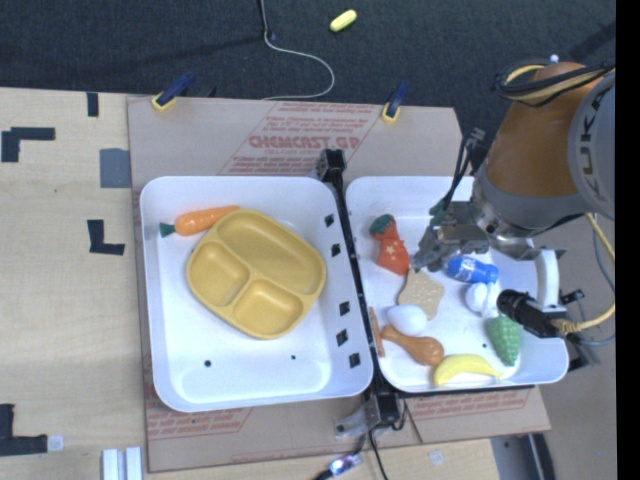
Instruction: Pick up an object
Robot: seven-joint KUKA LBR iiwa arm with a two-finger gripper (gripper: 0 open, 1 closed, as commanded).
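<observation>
The right bin (545,373) holds several toy foods: a red strawberry (390,249), a tan bread slice (422,294), a white egg (407,318), a brown drumstick (415,346), a yellow banana (465,370), a green vegetable (507,340) and a blue can (471,268) with a white piece (478,296) beside it. My gripper (436,247) hangs low over the bin, between the strawberry and the blue can, just above the bread slice's top corner. Nothing shows held in it.
The left bin (160,298) holds a yellow compartment tray (257,271) and an orange carrot (205,220) at its back left. A black divider (345,268) runs between the bins. The arm's orange band (535,153) looms over the right bin's back right.
</observation>
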